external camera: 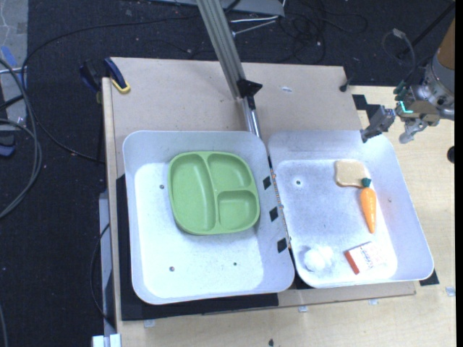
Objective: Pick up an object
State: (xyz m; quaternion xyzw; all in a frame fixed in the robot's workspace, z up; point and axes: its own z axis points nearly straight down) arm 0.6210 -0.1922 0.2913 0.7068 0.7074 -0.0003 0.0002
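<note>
The right bin (405,194) holds a tan bread slice (350,173) at its back, an orange carrot with a green top (368,207) just below it, a white crumpled ball (318,258) at the front and a small red and white box (365,257) beside that. My gripper (394,127) hovers above the bin's back right corner, up and to the right of the bread slice. Its two dark fingers are spread apart with nothing between them.
A green three-compartment plate (215,192) lies in the left bin (145,266). A grey metal pole (224,38) slants down from the top to the gap between the bins. Cables run over the dark floor at the left and top.
</note>
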